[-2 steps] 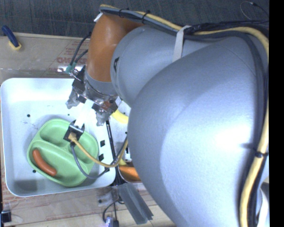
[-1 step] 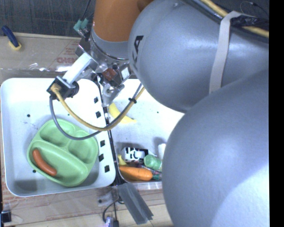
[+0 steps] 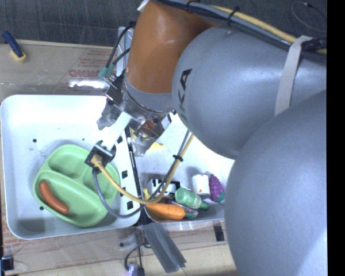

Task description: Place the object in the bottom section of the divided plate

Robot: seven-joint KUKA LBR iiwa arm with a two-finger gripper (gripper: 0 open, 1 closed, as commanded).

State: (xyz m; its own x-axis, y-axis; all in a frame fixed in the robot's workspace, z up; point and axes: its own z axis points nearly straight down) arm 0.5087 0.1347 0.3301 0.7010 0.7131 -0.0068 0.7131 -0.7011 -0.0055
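A green divided plate (image 3: 69,191) lies in the left white bin (image 3: 23,125), toward its near-left corner. In the plate's lower section rests an orange-red sausage-shaped object (image 3: 53,197), lying at a slant and touching the plate floor. Judged from how it lies, the object is already in the bottom section, so the placing looks done or close to done.

The gripper (image 3: 132,128) hangs above the bin's right part, up and to the right of the plate and apart from the sausage. Nothing can be seen between its fingers, and whether it is spread or closed cannot be told, since the wrist and cables crowd it.

To finish the step well, the arm should probably lift straight up and clear, keeping the yellow cable (image 3: 118,183) that droops beside the plate's right rim from snagging or dragging the plate.

The huge grey arm (image 3: 247,96) with its orange band (image 3: 155,45) covers most of the right bin (image 3: 178,223). There, partly visible, lie a carrot (image 3: 167,211), a green item (image 3: 190,198), a white item (image 3: 201,183) and a purple item (image 3: 217,187); their exact shapes are hard to make out. The desk (image 3: 52,56) shows at the far left.
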